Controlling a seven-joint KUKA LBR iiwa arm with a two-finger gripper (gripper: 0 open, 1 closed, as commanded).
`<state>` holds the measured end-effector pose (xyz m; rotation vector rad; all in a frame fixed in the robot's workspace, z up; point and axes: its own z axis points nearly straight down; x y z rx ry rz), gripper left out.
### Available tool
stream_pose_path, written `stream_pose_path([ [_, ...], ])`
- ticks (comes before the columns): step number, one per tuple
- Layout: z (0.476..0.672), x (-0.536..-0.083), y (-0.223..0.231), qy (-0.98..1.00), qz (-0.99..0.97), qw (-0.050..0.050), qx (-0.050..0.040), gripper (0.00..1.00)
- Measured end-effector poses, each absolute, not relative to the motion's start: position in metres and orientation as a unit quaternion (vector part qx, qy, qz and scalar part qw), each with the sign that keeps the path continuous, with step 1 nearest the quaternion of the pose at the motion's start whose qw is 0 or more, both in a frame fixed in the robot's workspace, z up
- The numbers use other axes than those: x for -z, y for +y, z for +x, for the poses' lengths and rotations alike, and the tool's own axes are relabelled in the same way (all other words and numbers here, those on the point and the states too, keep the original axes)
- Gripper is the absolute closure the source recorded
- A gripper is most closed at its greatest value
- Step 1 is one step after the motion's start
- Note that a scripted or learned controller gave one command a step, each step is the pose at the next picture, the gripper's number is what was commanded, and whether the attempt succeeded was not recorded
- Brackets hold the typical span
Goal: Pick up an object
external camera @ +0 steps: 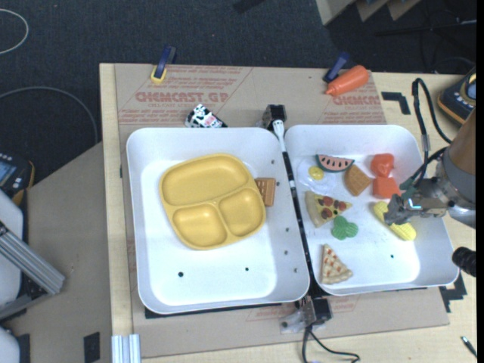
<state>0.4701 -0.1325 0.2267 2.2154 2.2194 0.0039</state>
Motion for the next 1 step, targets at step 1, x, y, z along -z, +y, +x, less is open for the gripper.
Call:
stream_pose_path([
  [1, 0.5054, -0.2211, -0.0873, 0.710, 0.705, 0.001, -0.0015, 1.00],
])
